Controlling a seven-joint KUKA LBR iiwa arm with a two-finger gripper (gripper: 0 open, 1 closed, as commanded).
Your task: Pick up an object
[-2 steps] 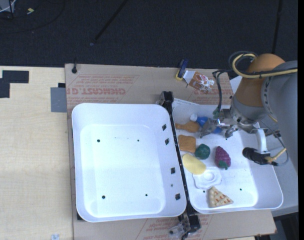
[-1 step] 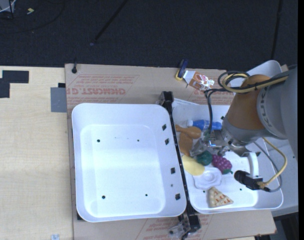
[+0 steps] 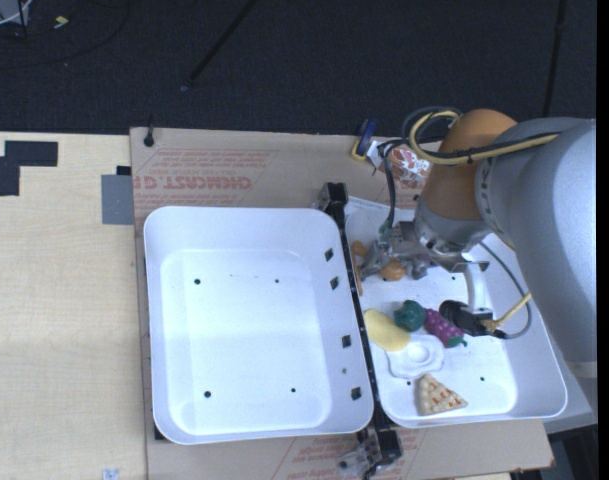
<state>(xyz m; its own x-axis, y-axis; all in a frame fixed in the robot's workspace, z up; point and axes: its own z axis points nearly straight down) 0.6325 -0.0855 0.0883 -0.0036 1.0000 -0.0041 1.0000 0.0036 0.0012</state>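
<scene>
1. The grey arm (image 3: pixel 544 228) reaches in from the right, its orange band (image 3: pixel 469 163) above the wrist, and comes down over the far part of the right bin (image 3: pixel 529 383).
2. The gripper (image 3: pixel 392 258) sits low at the far-left corner of that bin, close to the divider between the two bins; whether it is released or clenched cannot be told from here.
3. A small orange-brown object (image 3: pixel 391 267) lies right at the gripper's tip, too blurred to tell its shape or whether it is being gripped.
4. Nearer the camera, along the left side of the same bin, lies a yellow piece (image 3: pixel 386 330); its long axis runs from far-left to near-right.
5. Touching its near end is a white fried-egg toy (image 3: pixel 416 356).
6. Just right of the yellow piece sit a dark green item (image 3: pixel 410 315) and a purple grape cluster (image 3: pixel 443 326), side by side.
7. A waffle-patterned wedge (image 3: pixel 437 396) lies nearest of all, its tip pointing far.
8. The left bin (image 3: pixel 164 298) stands beside the right one, their rims meeting.
</scene>
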